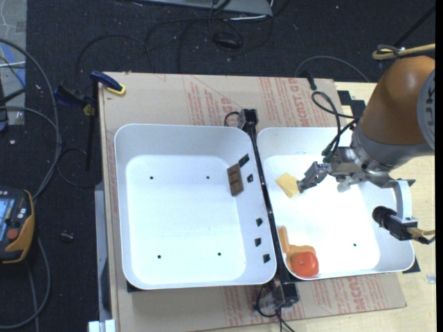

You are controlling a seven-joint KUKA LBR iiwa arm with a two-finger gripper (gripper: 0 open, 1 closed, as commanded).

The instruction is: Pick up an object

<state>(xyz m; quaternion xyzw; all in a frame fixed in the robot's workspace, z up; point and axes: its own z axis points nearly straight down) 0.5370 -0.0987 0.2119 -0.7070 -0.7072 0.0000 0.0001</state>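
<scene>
In the right bin a yellow wedge-shaped block lies near the left wall. My gripper hangs just right of that block, its dark tip at the block's edge; whether it touches is unclear. At the bin's front left corner a red round object rests against an orange stick-shaped piece. A small brown block lies in the left bin, close to its right wall. The grey arm with its orange band reaches in from the right.
A black divider strip runs between the two bins. Cables loop over the bench's back right corner. A blue and yellow clamp sits at the bench's back left corner.
</scene>
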